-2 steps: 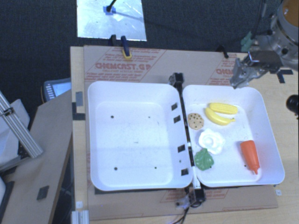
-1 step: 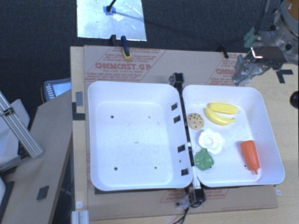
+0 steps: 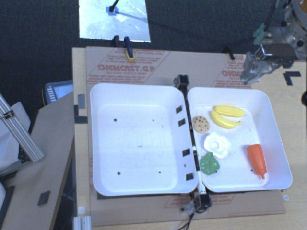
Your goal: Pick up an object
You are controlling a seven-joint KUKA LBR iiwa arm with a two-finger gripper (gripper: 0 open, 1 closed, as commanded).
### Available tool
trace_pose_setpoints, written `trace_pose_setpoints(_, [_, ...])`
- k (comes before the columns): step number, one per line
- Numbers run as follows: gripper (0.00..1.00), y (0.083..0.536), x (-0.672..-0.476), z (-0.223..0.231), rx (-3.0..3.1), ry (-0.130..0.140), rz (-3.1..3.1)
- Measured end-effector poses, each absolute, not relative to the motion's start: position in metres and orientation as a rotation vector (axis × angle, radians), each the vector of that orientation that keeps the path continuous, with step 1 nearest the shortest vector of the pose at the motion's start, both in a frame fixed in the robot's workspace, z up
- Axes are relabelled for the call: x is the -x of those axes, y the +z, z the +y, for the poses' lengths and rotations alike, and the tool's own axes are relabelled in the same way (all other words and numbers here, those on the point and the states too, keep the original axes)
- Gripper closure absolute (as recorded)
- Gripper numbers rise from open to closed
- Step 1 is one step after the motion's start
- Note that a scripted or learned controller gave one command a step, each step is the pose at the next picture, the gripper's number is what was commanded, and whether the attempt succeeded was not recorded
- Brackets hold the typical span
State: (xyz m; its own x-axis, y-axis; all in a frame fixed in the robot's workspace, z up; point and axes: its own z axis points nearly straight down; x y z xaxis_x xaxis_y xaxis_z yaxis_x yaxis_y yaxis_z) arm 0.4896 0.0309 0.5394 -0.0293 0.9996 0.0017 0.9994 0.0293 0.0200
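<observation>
Stage: approach, nothing lifted yet. My claw (image 3: 253, 71) hangs above the far rim of the right bin (image 3: 278, 128), at its back corner, clear of everything inside; whether it is open or closed I cannot tell from this slant. Stock in the right bin: bananas (image 3: 227, 115), yellow, lying toward the back; a cookie (image 3: 200, 124) near the dividing wall; a fried egg (image 3: 217, 145) at the middle; a green broccoli piece (image 3: 209, 163) just beside the egg, toward the front; an orange carrot (image 3: 257, 159) on its own at the right side, lengthwise front to back. The left bin (image 3: 100, 128) has nothing to offer me. Next move, as I judge it: travel forward over the bin, choose one piece, and descend squarely onto it. The carrot looks the safest pick, standing well apart from its neighbours. The egg and broccoli sit close enough to crowd a descent, and the cookie lies close by the wall. Surroundings: a blue-and-yellow clamp (image 3: 128, 48) at the bench's back edge; a shiny metal sheet (image 3: 114, 13) beyond it; neither is in my path.
</observation>
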Motion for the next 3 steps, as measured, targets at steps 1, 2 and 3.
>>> trace_pose_setpoints(1, [1.00,0.551,-0.490,0.031,-2.173,0.028,2.248])
trace_pose_setpoints(2, [1.00,0.562,-0.491,0.031,-2.166,0.032,2.252])
trace_pose_setpoints(3, [1.00,0.573,-0.491,0.031,-2.161,0.036,2.254])
